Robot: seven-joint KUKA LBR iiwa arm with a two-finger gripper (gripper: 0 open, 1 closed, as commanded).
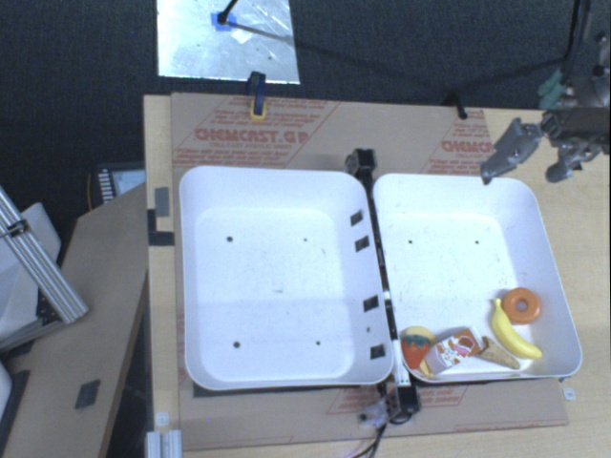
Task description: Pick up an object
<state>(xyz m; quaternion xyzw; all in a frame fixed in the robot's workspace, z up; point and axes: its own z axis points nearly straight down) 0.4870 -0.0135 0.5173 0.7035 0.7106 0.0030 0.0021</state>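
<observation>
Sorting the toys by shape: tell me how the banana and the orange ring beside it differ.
The banana is yellow, long and curved; the orange ring is round with a hole in its middle. The banana is the longer of the two, running toward the bin's near edge, while the ring sits farther back. Both lie in the right bin, near its right wall.

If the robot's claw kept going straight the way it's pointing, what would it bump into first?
Probably the right bin, at its far rim or the bare floor just inside. The gripper points down-left; depth is unclear.
</observation>
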